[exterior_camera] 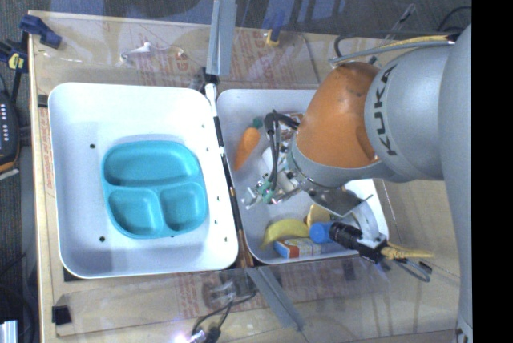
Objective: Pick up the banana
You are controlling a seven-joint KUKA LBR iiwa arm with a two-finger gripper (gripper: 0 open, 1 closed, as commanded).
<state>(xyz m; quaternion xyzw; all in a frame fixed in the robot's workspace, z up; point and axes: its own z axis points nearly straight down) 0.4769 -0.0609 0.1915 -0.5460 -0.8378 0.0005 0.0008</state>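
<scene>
The yellow banana (284,231) lies curved near the front edge of the right bin (240,105). My gripper (264,191) hangs over the middle left of that bin, just behind and to the left of the banana. The bulky orange and grey wrist hides much of the bin behind it. Nothing shows held at the gripper's tip.
An orange carrot (246,146) lies at the right bin's back left. A blue-capped item (319,234) and a red and white box (307,250) sit beside the banana at the front. The left bin (68,117) holds a blue divided tray (154,187).
</scene>
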